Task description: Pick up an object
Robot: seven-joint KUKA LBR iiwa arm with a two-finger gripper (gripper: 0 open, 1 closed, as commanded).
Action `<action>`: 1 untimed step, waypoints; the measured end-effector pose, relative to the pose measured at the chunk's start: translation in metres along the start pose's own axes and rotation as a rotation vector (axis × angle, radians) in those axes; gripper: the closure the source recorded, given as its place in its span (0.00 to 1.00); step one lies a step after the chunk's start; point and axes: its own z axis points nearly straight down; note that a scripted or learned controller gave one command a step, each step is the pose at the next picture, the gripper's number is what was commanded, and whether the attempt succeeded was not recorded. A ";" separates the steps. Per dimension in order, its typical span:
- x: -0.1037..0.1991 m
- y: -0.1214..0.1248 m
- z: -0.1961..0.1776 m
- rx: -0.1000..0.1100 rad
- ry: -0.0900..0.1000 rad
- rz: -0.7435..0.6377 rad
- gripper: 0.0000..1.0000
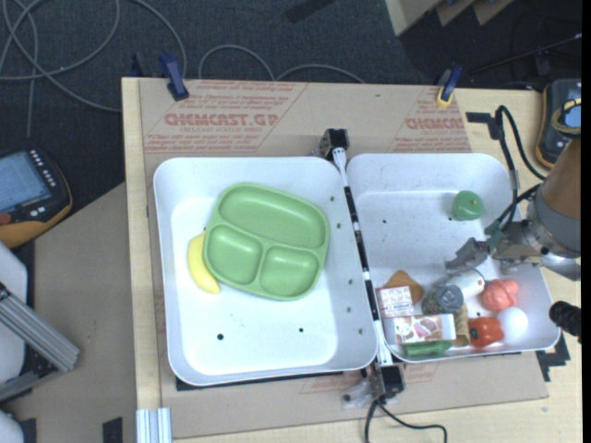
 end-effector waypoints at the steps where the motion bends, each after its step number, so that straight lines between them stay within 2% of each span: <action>1: 0.028 0.002 0.082 -0.026 -0.010 0.001 0.00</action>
